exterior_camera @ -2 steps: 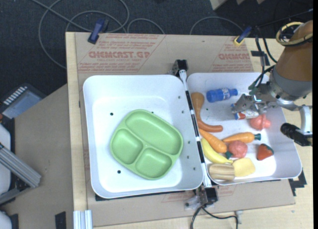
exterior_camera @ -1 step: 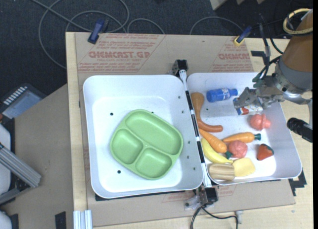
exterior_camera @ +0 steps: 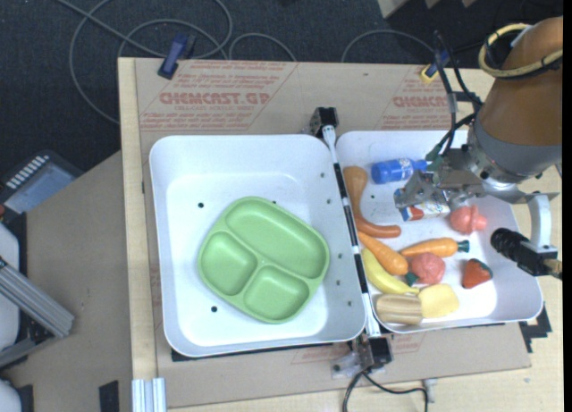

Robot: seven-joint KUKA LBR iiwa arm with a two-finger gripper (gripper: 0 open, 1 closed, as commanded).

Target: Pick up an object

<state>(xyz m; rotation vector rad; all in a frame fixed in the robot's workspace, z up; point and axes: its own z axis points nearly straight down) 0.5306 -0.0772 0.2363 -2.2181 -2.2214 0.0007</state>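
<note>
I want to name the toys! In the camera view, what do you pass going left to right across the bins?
Green divided plate → banana → orange carrot → strawberry.

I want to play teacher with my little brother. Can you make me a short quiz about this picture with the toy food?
1. True or false: the green plate lies in the left bin.
2. Which thing lies nearest the gripper? A) blue bottle B) strawberry C) bread
3. Fill in: the banana is in the ____ bin.

Key: 1 true; 2 A; 3 right.
</note>
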